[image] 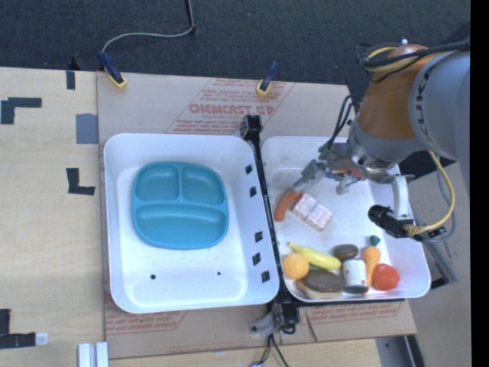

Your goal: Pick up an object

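Note:
My gripper [327, 177] hangs over the upper part of the right bin [412, 239], its fingers spread open and nothing between them. Just below and left of it lie an orange-red sausage [284, 203] and a pink-and-white wrapped block [312, 212]. Along the bin's near side sit a yellow banana [315, 257], an orange [296, 266], a small brown disc [345, 251], a dark brown oval [324, 282], a white can [354, 273], a carrot [371, 256] and a red tomato [386, 277].
The left bin [122, 266] holds a blue divided plate [181, 205]. A black divider [258, 205] runs between the bins. The arm's orange band [386, 102] and cables rise at the right. Cardboard [221, 109] lies under the bins.

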Available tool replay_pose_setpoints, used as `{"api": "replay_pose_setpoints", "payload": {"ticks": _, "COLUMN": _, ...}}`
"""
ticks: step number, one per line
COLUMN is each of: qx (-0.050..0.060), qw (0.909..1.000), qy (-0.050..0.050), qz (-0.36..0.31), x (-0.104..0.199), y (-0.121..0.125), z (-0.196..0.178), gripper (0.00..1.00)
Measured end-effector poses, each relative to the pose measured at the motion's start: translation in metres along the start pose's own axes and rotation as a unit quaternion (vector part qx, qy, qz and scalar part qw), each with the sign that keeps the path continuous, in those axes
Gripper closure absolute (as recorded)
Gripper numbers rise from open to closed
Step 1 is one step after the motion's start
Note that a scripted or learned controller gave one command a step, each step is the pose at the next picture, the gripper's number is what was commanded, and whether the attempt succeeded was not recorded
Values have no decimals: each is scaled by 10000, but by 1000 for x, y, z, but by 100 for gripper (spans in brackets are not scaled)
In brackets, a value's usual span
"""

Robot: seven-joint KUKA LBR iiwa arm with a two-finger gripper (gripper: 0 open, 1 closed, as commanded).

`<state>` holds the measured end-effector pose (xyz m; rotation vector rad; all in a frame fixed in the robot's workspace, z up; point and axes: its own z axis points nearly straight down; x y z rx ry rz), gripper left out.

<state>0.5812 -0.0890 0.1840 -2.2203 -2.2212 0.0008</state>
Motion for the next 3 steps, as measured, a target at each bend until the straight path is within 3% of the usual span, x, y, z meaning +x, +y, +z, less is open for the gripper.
{"api": "replay_pose_setpoints", "payload": {"ticks": 1, "qx": 8, "qw": 10000, "qy": -5, "qz": -3, "x": -5, "y": 40, "z": 70, "gripper": 0}}
{"api": "replay_pose_setpoints", "payload": {"ticks": 2, "qx": -7, "qw": 10000, "qy": 0, "qz": -11, "x": 48, "y": 8, "z": -1, "gripper": 0}}
{"api": "replay_pose_setpoints", "payload": {"ticks": 3, "qx": -77, "qw": 10000, "qy": -24, "qz": -2, "x": -8, "y": 15, "z": 86, "gripper": 0}}
